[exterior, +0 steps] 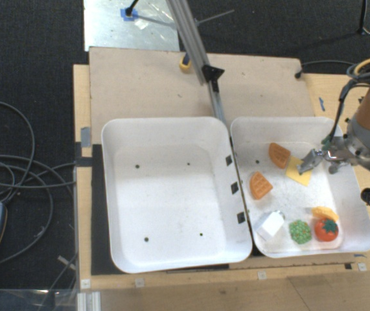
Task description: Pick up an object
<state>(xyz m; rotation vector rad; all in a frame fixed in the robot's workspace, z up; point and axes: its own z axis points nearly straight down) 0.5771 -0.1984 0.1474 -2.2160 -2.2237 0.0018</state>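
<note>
Standing side by side on the bench (172,83) are two shallow white bins, catalogued here against the right bin (359,238) as landmark.

Contents of the right bin, nearest wall first:
- red tomato-like toy (326,229), at the near right corner;
- green knobbly toy (300,231), just left of the tomato;
- small yellow piece (324,212), touching the tomato's far side;
- white block (271,225), near the bin's left wall, left of the green toy;
- orange ridged piece (260,185), mid-bin, beside the left wall;
- flat yellow slice (299,173), mid-bin toward the right;
- orange-brown piece (279,155), furthest in, just left of the yellow slice.

Left bin (116,135): touching the right bin's left wall; its floor bears only dark specks.

Gripper (309,162): reaching across the right bin's right wall, grey arm with orange band behind it. Tip sits over the far right edge of the yellow slice. Jaw state cannot be told; whether the tip touches the slice cannot be told either. Nothing is seen held between the fingers.
</note>
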